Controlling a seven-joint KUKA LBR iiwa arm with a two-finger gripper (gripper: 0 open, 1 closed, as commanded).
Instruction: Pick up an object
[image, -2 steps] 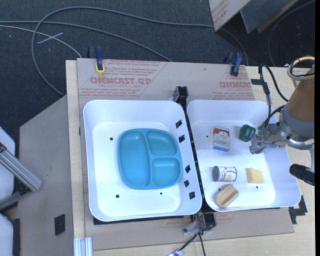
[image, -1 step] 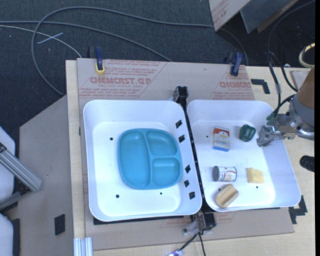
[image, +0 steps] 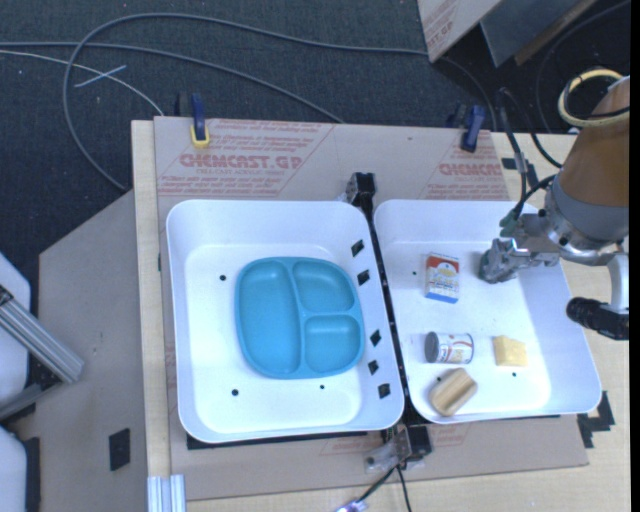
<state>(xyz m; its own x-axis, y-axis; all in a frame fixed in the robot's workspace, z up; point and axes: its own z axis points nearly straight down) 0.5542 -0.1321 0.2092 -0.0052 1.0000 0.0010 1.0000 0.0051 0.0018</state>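
Note:
The right bin (image: 560, 395) holds several small objects: a red-and-white carton (image: 441, 277), a small can lying on its side (image: 450, 347), a yellow block (image: 510, 351) and a tan, bread-like piece (image: 452, 390). My gripper (image: 495, 264) hangs over the upper part of this bin, just right of the carton and apart from it. The camera looks down on its grey body, and the arm with its orange band rises to the right.
The left bin (image: 200, 300) bears a blue divided plate (image: 300, 316). A black divider with clips (image: 372, 300) runs between the two bins. Blue clamps (image: 199, 122) (image: 471, 128) hold the cardboard backing at the far edge.

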